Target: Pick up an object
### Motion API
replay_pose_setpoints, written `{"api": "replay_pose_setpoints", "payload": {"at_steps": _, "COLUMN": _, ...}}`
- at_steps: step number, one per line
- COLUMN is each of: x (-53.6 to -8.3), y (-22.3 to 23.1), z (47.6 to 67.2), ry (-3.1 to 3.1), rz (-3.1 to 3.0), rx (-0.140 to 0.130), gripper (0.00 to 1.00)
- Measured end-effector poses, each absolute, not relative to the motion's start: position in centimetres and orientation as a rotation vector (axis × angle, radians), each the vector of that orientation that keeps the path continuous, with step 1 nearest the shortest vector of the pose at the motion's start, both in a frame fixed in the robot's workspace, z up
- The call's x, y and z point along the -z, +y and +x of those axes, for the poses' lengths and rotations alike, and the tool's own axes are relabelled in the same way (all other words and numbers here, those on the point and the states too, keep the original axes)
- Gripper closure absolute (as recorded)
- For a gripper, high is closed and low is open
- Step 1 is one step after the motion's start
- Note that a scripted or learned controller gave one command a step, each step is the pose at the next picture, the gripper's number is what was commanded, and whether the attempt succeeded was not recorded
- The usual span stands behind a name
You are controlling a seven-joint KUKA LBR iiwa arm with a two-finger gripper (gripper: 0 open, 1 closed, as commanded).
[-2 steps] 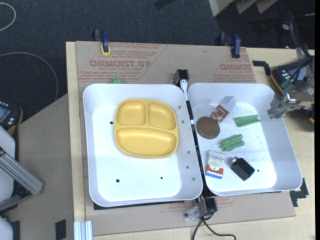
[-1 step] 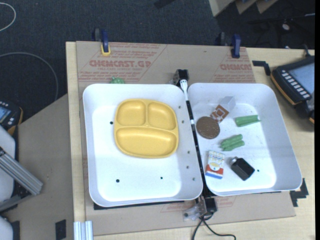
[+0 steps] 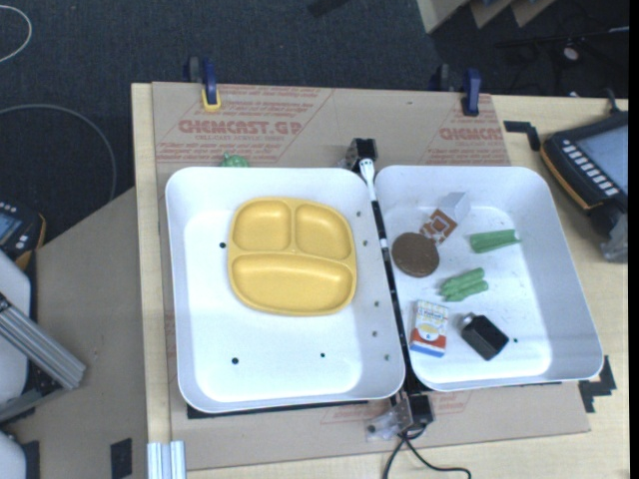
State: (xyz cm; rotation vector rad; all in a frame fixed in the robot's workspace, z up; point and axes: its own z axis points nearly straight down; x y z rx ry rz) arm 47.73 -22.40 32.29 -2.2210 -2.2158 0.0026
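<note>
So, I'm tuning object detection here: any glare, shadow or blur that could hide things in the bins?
Camera view: even, soft light; the left bin shows a brighter patch across its lower floor; the yellow divided plate casts faint shadow; the small items in the right bin look slightly soft, the black block contrasts clearly.

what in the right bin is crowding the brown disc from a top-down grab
Nothing lies on top of the brown disc, so it is open from above. The carton touches its upper right edge. The green pods lie just off to its lower right in the right bin.
</note>
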Motion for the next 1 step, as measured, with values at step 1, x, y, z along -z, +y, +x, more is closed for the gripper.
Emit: {"api": "replay_pose_setpoints", "payload": {"at_steps": 1, "x": -26.27, "y": -13.02, "z": 47.91, "ry": -2.224, "rz": -2.207, "rx": -0.002, "gripper": 1.00}}
